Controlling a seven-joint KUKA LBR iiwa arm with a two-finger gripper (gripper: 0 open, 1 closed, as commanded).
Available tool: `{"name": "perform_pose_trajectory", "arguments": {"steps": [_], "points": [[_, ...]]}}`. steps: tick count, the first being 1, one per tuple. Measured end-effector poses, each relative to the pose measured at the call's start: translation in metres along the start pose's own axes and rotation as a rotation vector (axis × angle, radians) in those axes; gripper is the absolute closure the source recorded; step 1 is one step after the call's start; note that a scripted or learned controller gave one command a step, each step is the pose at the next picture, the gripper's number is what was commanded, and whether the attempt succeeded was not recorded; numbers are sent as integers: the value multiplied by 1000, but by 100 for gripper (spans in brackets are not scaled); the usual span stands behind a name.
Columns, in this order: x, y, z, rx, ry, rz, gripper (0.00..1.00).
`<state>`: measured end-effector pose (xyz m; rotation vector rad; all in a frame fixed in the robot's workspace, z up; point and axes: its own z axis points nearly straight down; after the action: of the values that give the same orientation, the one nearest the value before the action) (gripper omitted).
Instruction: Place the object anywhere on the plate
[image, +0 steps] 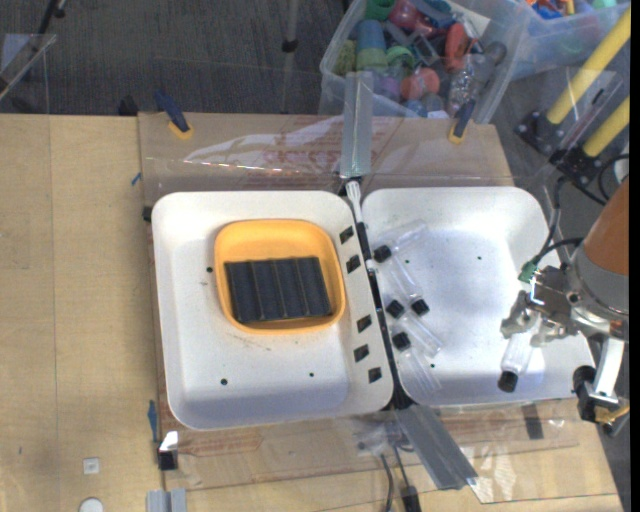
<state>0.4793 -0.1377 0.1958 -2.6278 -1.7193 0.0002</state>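
A black ribbed rectangular object (278, 290) lies flat inside the orange-yellow plate (277, 235), which sits in the left white bin (190, 330). My gripper (528, 328) is far to the right, low over the right bin (470, 230) near its front right corner, well apart from the plate and the black object. A small clear piece with a black tip (508, 372) shows just under the gripper; whether the gripper holds it is unclear.
Several small clear pieces with black ends (405, 310) lie in the right bin near the divider (365, 300), which carries black clips. A clear tub of colourful toys (420, 45) stands behind the bins. Blue clamps (176, 120) grip the bench's back edge.
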Motion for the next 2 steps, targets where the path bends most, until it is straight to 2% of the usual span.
{"name": "perform_pose_trajectory", "arguments": {"steps": [1,2], "points": [[-20,44,-35,-1,-2,-155,100],[-3,105,-16,0,-2,-223,100]]}}
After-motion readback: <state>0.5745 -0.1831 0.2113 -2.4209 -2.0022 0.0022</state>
